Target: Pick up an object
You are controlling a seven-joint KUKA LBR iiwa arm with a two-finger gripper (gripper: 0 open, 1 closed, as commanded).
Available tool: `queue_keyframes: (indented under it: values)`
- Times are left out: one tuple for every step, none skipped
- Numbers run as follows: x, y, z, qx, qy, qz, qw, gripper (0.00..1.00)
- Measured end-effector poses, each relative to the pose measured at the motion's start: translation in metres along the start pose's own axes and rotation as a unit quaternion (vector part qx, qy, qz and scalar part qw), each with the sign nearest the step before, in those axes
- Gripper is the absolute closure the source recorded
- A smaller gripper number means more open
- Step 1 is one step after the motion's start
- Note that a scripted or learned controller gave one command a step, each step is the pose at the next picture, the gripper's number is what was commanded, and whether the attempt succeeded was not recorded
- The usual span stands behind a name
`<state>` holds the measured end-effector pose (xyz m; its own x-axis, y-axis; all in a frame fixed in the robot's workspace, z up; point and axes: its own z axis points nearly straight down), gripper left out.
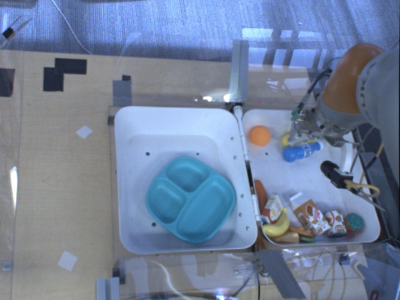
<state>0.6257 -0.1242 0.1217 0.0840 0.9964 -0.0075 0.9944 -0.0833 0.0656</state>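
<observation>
My gripper (302, 133) hangs low over the back of the right bin (275, 167), reaching in from the right under the orange wrist band. Right under it lie a blue bottle-shaped toy (301, 151) and a small yellow piece (287, 140). The gripper's tip is against or just above them, and I cannot tell whether it touches either. An orange ball (260, 135) rests a little to the left of the gripper, near the divider between the bins.
The right bin's front holds a banana (278, 224), a red piece (259, 190), small printed cartons (310, 216) and a green ball (354, 222). A teal divided plate (190, 197) lies in the left bin (137, 167).
</observation>
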Motion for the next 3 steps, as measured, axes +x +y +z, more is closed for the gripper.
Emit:
queue_keyframes:
  values:
    - [0.014, 0.027, 0.037, 0.033, 0.001, 0.076, 0.9966, 1.00]
    - [-0.035, 0.040, 0.038, 0.041, -0.001, 0.137, 0.9897, 1.00]
    - [0.048, 0.045, -0.063, 0.030, -0.006, 0.319, 0.9474, 1.00]
